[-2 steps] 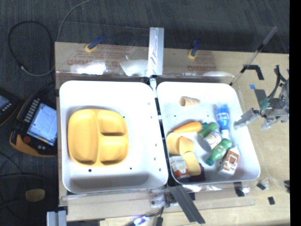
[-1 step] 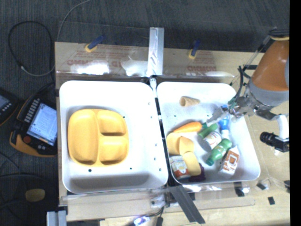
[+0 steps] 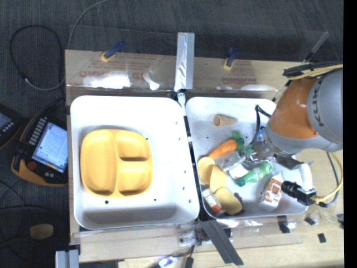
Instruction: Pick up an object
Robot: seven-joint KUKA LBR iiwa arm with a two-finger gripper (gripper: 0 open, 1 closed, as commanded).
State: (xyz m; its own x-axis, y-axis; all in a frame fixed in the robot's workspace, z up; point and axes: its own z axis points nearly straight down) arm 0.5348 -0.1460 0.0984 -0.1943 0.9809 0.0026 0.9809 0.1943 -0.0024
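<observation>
Overhead, two shallow white bins sit side by side on a tabletop (image 3: 262,68). The left bin (image 3: 89,108) holds just a yellow divided tray (image 3: 116,161), lying flat in the middle. The right bin (image 3: 195,116) holds the clutter to pick from: an orange toy carrot (image 3: 223,148), a green bottle (image 3: 254,173), a tan cone (image 3: 225,119) lying apart near the back wall, yellow rounded pieces (image 3: 215,178) toward the front, and a small orange-and-white carton (image 3: 271,192).

Reaching in from the right, the grey arm with its orange band (image 3: 293,113) is bent down over this pile. Its hand (image 3: 256,155) sits low among the objects, just above the green bottle and beside the carrot, likely lined up for a grab there. Whether the hand is open or closed, or grips anything, I cannot tell; the wrist hides it.
</observation>
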